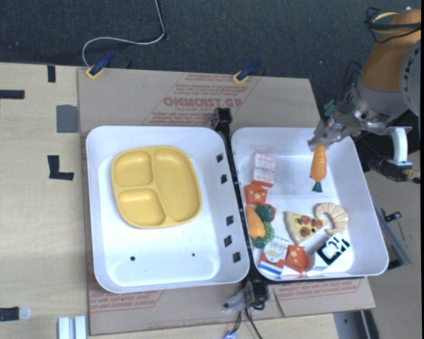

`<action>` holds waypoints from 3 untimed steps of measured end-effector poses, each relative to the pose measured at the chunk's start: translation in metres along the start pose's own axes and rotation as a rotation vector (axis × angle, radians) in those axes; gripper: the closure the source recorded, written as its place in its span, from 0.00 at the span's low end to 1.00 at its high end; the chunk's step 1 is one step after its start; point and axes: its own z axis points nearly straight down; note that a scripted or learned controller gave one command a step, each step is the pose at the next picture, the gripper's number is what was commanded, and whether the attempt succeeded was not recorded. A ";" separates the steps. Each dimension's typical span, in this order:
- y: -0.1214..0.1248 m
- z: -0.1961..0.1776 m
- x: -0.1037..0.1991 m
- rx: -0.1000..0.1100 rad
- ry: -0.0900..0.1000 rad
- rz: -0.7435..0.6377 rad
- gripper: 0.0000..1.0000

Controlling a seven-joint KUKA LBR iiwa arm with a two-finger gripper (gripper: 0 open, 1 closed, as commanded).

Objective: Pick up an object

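Left bin (99, 210): holds a yellow divided plate (156, 186), sitting toward the bin's upper half; not my concern here. Right bin (371, 210): a cluster of toy food along its left wall and lower half, with a small white carton (263, 167), a red piece (255, 193), a green-and-orange vegetable (258, 221), a pizza slice (303, 227), a shrimp (333, 216), a red block (296, 258) and a black-and-white tag (333, 248). Target candidate: the toy carrot (318, 167), at the upper right of that bin, well apart from the cluster. Its long axis runs nearly straight up and down in the view, dark tip pointing down, top end right under my gripper (326, 138). My gripper sits at the bin's upper right corner, just above the carrot. Whether my fingers are spread or closed, and whether the carrot's top is between them or merely touching, I cannot tell. Judgement: the carrot is the nearest object; if not held, the move is short, straight down along its axis.
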 end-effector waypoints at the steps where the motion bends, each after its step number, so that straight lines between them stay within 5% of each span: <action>1: 0.027 0.109 -0.035 -0.004 -0.003 0.000 0.00; 2: 0.001 0.111 0.019 -0.001 0.001 -0.001 0.00; 3: 0.001 0.100 0.020 -0.002 0.000 -0.002 1.00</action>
